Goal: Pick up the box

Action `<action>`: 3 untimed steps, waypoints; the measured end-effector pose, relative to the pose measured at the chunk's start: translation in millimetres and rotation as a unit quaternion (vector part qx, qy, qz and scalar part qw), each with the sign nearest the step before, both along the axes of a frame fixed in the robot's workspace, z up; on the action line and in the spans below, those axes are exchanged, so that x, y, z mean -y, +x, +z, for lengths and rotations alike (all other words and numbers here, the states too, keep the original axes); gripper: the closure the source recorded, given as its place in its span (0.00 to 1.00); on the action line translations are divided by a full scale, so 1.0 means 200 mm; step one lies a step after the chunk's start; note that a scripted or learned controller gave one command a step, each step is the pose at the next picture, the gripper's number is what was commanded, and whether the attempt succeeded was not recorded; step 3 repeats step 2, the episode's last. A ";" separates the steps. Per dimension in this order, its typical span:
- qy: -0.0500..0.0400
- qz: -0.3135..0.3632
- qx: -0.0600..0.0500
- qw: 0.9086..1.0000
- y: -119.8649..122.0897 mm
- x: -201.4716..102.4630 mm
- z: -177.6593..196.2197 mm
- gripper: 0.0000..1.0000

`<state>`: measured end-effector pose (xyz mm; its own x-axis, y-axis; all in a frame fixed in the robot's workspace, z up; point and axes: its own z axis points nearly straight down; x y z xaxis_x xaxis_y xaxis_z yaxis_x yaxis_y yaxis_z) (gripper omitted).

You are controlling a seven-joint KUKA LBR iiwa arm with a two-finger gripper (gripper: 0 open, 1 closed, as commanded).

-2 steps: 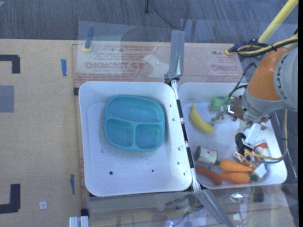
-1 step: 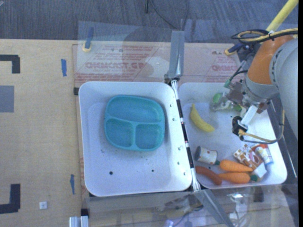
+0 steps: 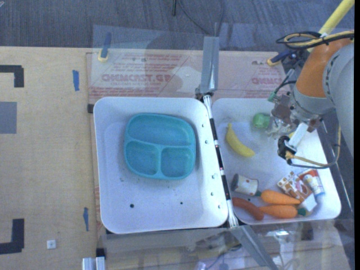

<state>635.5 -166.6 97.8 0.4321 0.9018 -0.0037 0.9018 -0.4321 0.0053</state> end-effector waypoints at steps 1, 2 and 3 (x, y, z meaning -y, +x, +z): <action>0.000 0.000 -0.002 1.000 0.00 0.00 0.00 0.00; 0.002 -0.015 0.002 1.000 -0.14 -0.31 -0.05 0.00; 0.002 -0.015 0.002 1.000 -0.14 -0.31 -0.05 0.00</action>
